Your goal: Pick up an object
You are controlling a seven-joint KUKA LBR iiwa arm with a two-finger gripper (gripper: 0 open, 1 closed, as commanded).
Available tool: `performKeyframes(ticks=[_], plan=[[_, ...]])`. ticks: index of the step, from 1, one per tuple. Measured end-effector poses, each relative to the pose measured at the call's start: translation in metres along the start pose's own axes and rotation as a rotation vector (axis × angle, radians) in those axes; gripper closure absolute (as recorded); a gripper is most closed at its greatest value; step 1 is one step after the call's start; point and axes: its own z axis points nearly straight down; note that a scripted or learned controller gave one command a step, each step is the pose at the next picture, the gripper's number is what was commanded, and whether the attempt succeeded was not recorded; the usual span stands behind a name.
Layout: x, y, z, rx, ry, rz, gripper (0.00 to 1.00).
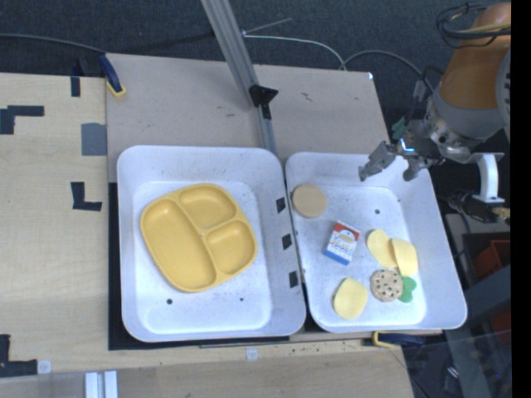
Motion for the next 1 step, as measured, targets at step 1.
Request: performKeyframes(ticks=[1], plan=[[-0.0401,0.0517,-0.1534,-0.010,-0.004,-0.001,0.00]])
